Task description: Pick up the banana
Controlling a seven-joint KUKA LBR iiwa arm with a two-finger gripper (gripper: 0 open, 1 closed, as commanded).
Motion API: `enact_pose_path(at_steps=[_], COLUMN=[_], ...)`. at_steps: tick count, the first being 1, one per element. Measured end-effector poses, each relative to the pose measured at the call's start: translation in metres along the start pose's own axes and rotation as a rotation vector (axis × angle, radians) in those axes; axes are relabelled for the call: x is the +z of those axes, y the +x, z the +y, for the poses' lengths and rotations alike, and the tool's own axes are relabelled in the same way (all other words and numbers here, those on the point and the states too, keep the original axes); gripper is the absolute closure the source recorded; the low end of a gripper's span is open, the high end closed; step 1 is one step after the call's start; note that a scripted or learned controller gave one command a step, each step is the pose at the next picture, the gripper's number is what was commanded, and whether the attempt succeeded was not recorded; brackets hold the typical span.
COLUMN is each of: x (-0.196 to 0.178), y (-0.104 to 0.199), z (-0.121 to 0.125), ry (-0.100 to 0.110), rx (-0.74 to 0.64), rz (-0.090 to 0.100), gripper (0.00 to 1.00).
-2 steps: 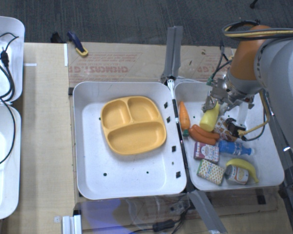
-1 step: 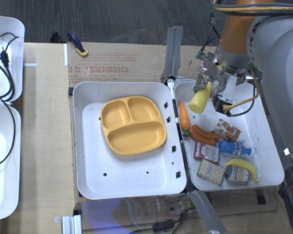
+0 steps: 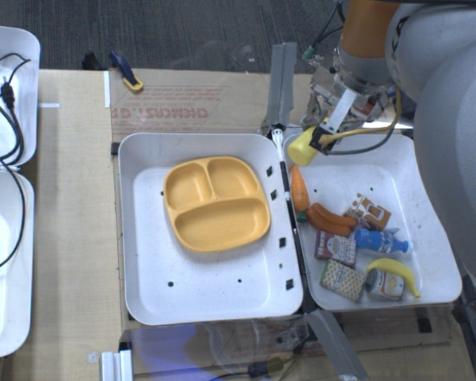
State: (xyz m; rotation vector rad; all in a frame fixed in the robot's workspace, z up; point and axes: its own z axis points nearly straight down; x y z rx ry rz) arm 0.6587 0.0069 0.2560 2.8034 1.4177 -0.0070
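The banana (image 3: 398,275) lies in the front right corner of the right bin (image 3: 428,213), curved over a small tin (image 3: 385,286). My gripper (image 3: 327,105) hangs over that bin's back left corner, well behind and to the left of the banana. A rounded yellow object (image 3: 301,148) sits right below the gripper, by the bin's rim. Whether it touches the gripper is unclear.
The right bin also holds a carrot (image 3: 299,189), a sausage (image 3: 331,218), a brown and white box (image 3: 369,211), a blue bottle (image 3: 381,240) and two flat packets (image 3: 335,248) (image 3: 343,280). A yellow divided plate (image 3: 216,203) lies in the left bin (image 3: 143,276).
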Motion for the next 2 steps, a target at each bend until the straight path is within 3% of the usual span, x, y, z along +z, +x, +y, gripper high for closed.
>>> enact_pose_path(at_steps=[1, 2], x=[0.003, 0.03], y=[0.076, 0.12], z=[-0.057, -0.102], ry=[0.001, 0.002], rx=[0.091, 0.233], rz=[-0.001, -0.001], gripper=[1.0, 1.0])
